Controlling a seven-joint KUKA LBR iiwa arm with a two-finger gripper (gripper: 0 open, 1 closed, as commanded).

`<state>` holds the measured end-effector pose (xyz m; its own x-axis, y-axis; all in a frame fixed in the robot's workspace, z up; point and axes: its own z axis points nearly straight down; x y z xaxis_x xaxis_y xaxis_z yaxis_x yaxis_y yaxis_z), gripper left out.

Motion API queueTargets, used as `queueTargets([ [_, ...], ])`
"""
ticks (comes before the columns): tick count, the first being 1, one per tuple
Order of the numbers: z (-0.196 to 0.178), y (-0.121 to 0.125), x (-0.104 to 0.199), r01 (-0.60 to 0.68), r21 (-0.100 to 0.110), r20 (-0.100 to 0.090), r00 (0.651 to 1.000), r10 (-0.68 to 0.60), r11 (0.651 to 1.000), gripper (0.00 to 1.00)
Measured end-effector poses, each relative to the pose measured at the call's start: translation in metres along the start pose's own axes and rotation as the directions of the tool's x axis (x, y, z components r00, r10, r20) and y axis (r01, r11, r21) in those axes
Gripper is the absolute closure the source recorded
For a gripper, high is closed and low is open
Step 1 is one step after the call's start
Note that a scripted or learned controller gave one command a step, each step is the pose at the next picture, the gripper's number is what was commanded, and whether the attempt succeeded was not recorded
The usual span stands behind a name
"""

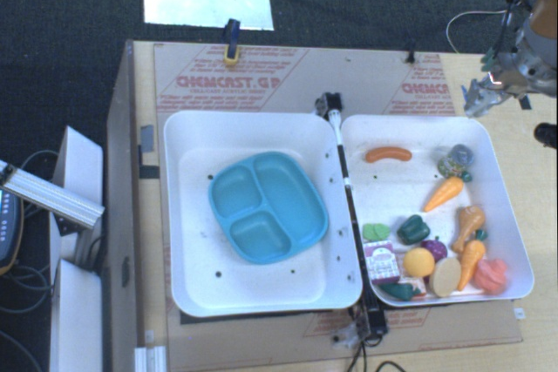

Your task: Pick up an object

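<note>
The likeliest thing to take is the sausage point(388, 155), which lies alone near the far wall of the right bin point(504, 213), well apart from the other toys, so there is room on both its long sides for a grasp across its narrow width. The orange carrot point(444, 192) is a fair second choice, with some bare floor around it. The heap in the near corner, where the yellow lemon point(418, 262), green pepper point(413, 229) and pink piece point(492, 274) lie touching, looks risky: a descent there would probably push things aside. The gripper point(488, 91) hangs outside the bin's far right corner, above the bench point(261, 74); I cannot tell whether it is parted or together. The left bin point(187, 213) bears a blue tray point(301, 187).
</note>
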<state>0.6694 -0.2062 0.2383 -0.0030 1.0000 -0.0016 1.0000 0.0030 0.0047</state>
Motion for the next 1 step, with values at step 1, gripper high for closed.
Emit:
queueTargets([
  [1,0.0465,-0.0007,0.0045,0.001,0.003,-0.001,1.0,-0.001,1.0,1.0],
])
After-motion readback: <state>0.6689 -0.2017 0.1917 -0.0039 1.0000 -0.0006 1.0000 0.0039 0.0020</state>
